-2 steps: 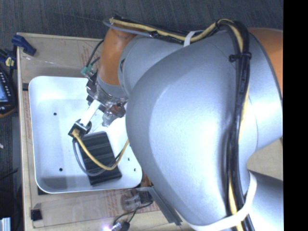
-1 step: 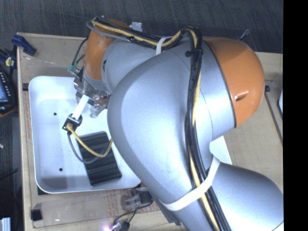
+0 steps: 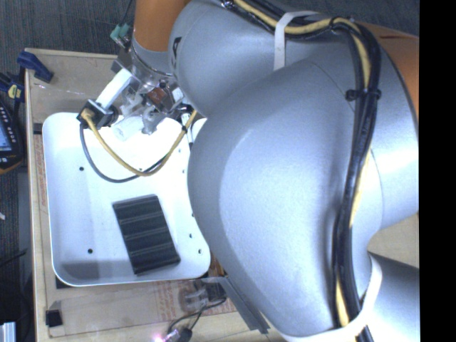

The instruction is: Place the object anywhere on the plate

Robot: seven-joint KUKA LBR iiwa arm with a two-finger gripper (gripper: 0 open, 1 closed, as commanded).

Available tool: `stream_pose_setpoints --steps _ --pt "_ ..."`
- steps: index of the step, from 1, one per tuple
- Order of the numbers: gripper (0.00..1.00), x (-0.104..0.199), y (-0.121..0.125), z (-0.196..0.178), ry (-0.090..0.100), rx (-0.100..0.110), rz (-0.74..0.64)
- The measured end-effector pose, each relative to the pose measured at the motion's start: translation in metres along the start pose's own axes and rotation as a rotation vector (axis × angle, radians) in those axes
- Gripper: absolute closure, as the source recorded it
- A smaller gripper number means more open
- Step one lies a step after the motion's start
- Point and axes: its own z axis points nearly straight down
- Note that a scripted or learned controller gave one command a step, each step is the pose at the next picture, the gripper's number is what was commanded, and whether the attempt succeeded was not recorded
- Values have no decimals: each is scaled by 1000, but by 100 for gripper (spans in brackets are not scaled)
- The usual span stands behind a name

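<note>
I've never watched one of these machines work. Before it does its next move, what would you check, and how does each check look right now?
1. Object found: a dark ribbed block lies flat in the left bin; ok, if that is the object.
2. Plate found: cannot tell; the arm covers much of the bench.
3. End effector placed: it sits at the bin's far end, apart from the block; not ok for a grasp.
4. Object held: nothing seen at the end effector; not ok.
5. Cable: a yellow loop hangs over the bin floor, close to the block; snag risk, cannot tell.
</note>
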Motion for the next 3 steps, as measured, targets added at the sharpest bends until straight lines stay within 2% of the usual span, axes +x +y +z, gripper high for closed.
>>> stream_pose_setpoints --steps 1,2,3 --pt "100 1 -3 -8 -3 6 -9" --pt "100 -72 0 -68 -2 3 -124" --pt "100 -145 -6 82 -9 2 -35"
